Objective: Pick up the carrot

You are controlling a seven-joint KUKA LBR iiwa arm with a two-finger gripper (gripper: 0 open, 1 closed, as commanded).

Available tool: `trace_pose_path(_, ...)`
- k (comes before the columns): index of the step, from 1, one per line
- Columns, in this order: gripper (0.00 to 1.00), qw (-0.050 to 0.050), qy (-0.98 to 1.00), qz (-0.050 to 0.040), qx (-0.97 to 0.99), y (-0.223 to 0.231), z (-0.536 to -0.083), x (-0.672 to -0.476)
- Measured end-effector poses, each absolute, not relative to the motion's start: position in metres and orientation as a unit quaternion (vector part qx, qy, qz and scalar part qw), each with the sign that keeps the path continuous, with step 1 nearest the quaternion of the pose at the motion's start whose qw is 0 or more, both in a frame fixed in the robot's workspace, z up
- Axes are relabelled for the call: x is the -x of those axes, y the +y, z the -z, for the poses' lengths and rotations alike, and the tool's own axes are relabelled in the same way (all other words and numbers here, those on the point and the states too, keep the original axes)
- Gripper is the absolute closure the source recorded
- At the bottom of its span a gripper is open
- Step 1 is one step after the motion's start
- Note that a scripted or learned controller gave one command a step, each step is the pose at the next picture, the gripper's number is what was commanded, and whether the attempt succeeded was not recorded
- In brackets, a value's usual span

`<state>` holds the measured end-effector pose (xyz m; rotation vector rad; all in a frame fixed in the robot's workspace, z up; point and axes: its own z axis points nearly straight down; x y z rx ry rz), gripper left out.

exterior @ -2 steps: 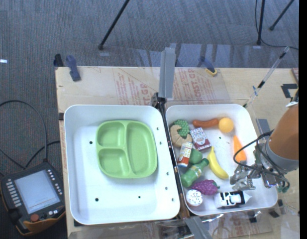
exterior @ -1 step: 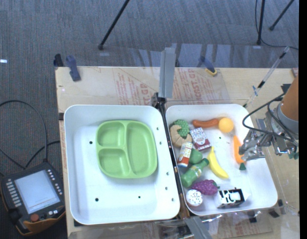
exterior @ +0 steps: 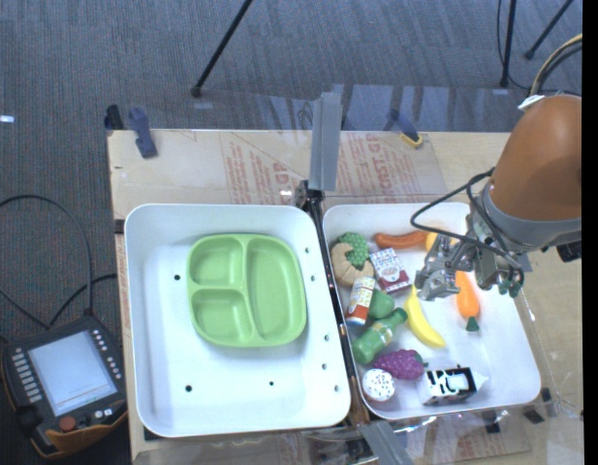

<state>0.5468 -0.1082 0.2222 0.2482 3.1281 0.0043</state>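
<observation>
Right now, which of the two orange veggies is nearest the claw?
The short upright carrot right beside the claw; the longer one lies sideways near the bin's back edge.

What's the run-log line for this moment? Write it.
claw: over right bin, at carrot | carrot: lying in bin | grasp: none seen

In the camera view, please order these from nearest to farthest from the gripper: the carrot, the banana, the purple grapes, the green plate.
From the gripper:
1. Carrot, right beside it.
2. Banana, just below it.
3. Purple grapes, lower in the right bin.
4. Green plate, in the left bin.
</observation>
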Motion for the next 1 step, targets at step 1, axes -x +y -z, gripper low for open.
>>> trace_pose_path(1,1.00,0.001,0.997,-0.0011,-0.080,-0.1092,-0.2303,-0.5470)
